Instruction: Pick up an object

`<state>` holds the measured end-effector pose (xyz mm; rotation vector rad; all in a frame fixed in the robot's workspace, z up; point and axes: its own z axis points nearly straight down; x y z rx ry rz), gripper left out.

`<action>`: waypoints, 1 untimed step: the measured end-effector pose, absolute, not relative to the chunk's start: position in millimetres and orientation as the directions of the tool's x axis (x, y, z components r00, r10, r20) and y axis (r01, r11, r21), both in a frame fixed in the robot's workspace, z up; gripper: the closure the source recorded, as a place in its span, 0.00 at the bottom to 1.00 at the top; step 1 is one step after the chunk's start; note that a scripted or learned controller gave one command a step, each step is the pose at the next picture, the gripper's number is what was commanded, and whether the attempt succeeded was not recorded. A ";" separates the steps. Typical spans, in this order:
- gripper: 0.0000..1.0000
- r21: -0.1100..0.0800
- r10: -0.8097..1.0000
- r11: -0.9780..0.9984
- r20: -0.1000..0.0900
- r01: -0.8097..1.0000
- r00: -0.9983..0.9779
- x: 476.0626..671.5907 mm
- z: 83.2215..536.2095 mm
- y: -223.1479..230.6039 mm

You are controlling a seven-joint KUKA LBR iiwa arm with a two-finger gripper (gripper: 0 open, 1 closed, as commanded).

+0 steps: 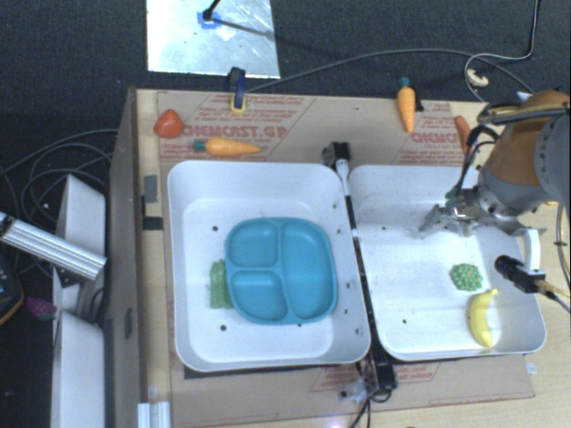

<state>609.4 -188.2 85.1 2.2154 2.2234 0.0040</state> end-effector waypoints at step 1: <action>0.00 0.006 1.000 0.005 -0.002 1.000 -0.005 669.9 150.3 -206.3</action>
